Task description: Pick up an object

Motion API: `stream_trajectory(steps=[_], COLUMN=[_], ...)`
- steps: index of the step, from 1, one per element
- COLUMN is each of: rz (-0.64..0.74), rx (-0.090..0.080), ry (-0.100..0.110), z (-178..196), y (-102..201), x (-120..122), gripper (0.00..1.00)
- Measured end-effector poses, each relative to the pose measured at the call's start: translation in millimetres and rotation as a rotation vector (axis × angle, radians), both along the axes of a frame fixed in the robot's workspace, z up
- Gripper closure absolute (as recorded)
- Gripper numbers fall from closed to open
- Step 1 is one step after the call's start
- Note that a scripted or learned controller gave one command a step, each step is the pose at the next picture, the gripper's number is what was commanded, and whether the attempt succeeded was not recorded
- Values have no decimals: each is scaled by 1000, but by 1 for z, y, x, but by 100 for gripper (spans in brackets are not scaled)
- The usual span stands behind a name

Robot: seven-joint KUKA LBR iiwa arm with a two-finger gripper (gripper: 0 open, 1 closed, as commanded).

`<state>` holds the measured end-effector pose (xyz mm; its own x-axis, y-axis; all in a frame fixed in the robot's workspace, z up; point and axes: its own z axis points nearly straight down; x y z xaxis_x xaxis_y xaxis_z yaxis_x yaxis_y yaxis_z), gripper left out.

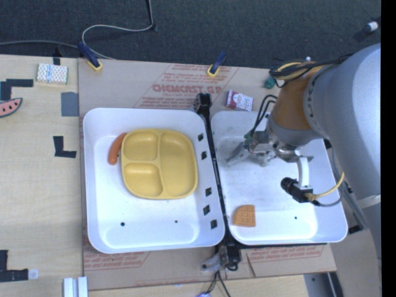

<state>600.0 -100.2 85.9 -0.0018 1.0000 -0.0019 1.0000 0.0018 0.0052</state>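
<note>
A small tan waffle-like square [244,216] lies near the front left corner of the right bin [331,231]. My gripper [235,156] hangs low over the upper left part of that bin, pointing left toward the divider, well behind the waffle square. Nothing shows in its grasp. In the left bin [148,231] a yellow divided plate [159,163] lies flat, with an orange sausage-shaped piece [115,148] against its left edge.
The grey arm with its orange band [297,104] covers the right bin's back right. A small red and white packet [238,100] lies on the cardboard behind the bins. Clamps [216,67] and cables sit along the back edge.
</note>
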Motion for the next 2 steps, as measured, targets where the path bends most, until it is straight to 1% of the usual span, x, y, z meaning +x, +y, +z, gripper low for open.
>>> stream_trajectory(steps=[1,2], rz=[0,-1], rx=[-1,1], ry=[1,1], z=[10,1], y=[0,6], x=[0,-75], gripper=[100,100])
